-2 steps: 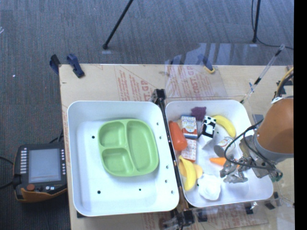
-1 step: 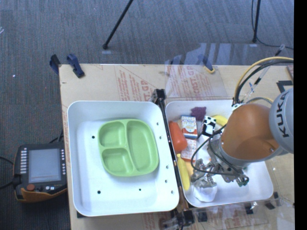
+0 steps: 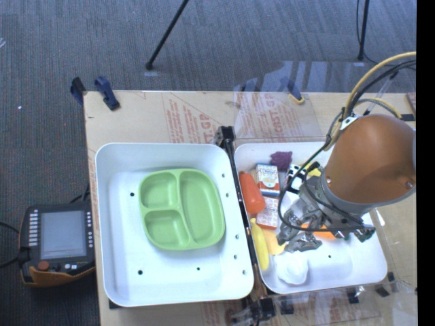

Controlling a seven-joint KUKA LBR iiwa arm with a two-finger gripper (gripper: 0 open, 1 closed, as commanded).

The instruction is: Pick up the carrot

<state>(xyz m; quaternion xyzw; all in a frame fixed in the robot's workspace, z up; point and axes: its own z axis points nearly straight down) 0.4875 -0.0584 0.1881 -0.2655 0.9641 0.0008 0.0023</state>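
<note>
Orange-banded arm (image 3: 370,158): you see it bent over the right bin (image 3: 370,267).
Claw (image 3: 299,240): grip unreadable.
Carrot (image 3: 251,192): ten o'clock of claw, beside banana (image 3: 261,246).

Green divided plate (image 3: 182,208) in left bin (image 3: 109,182), claw (image 3: 299,240) low over cluttered right bin (image 3: 370,267), carrot (image 3: 252,192) by its left wall

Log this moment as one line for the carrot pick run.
arm: over right bin | gripper: low among items, grasp unclear | carrot: lying at right bin's left edge, not held | green tray: in left bin
</note>
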